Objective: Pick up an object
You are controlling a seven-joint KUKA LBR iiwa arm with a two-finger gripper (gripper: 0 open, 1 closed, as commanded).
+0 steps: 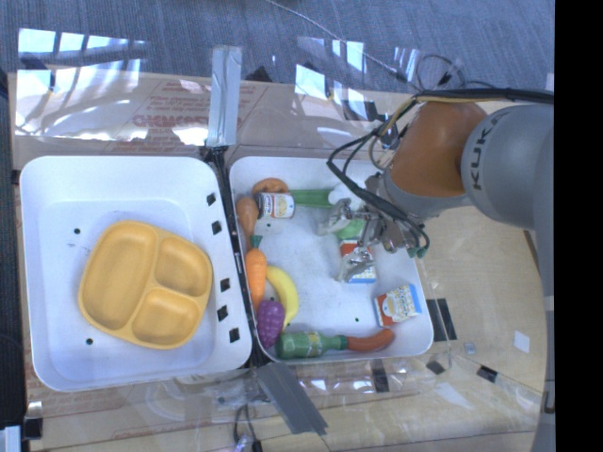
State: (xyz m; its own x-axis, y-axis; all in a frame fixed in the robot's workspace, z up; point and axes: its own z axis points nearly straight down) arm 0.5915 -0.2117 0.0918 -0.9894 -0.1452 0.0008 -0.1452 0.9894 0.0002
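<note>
Arm: grey KUKA arm [499, 163] with an orange band, reaching in from the right over the right bin.
Tool: the tool [350, 243] hangs low over the upper middle of the right bin [320, 309]; metal fingers [356, 266] point down and left, spread moderately apart, nothing seen between them.
Below tool: a small red-and-white carton [358, 257] lies right at the fingertips; touching or just clear, cannot tell.
Right bin, top: a small labelled can [275, 205] beside a green bottle [311, 197] lying flat; an orange round piece [270, 186] just above the can.
Right bin, left wall: a brown oval piece [247, 214], then a carrot [255, 273], a banana [284, 293] and purple grapes [269, 320] packed close together.
Right bin, bottom edge: a dark green bottle [306, 345] lying flat, end to end with a red sausage-like piece [370, 340].
Right bin, lower right: a small colourful carton [399, 304], apart from the tool.
Left bin: left bin [57, 347] holds a yellow divided plate [143, 282], three compartments, lying flat near the middle.
Worktop: brown worktop [471, 290] with tape strips and cables around the bins.
</note>
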